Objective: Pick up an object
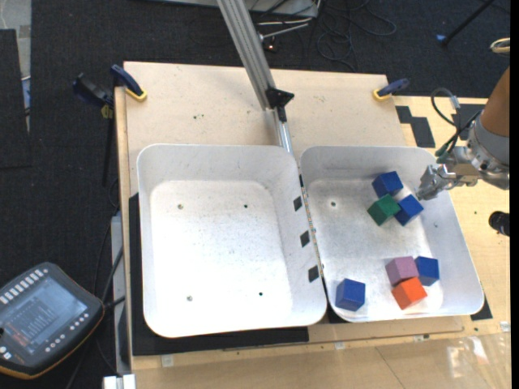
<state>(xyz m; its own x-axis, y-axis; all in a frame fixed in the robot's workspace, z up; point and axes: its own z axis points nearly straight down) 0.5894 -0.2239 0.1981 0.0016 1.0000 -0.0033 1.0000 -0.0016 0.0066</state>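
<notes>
pale wooden tabletop (203, 96) | two shallow white plastic bins, left (162, 217) and right (340, 177), are set side by side | edges touching

Two white bins (219, 156) sit side by side. The right one holds seven cubes: four blue (350, 293), one green (383, 210), one purple (400, 270), one orange (409, 292)

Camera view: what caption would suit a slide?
Gripper hovers by blue cube and green cube in right bin.
</notes>
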